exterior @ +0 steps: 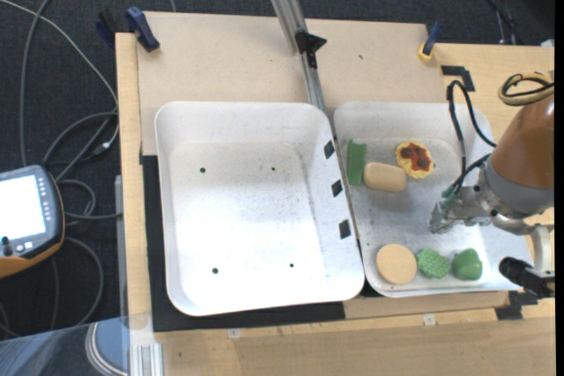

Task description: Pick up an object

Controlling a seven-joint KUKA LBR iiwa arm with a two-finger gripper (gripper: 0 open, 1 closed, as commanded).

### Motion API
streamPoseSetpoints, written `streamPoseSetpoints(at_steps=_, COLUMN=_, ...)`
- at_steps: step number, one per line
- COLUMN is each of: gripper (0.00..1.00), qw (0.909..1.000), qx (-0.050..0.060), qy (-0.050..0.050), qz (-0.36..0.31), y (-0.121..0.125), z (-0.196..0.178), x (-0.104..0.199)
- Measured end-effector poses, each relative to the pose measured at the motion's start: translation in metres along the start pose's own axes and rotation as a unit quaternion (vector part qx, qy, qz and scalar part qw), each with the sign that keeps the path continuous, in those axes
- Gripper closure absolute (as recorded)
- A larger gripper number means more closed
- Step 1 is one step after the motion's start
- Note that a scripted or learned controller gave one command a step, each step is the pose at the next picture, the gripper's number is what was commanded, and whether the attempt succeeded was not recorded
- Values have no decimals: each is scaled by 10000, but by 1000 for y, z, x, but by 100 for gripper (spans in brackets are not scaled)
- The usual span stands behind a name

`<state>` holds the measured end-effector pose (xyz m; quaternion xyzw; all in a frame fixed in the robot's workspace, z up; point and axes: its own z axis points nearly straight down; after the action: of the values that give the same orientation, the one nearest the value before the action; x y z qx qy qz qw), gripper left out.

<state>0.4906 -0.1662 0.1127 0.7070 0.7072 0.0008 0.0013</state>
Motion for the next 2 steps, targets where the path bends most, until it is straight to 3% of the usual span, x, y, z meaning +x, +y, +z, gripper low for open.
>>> streamPoseSetpoints(at_steps=2, gripper=100, qw=10000, qx=-29, qy=-10, qz=-8, y=-3, z=-111, x=-1)
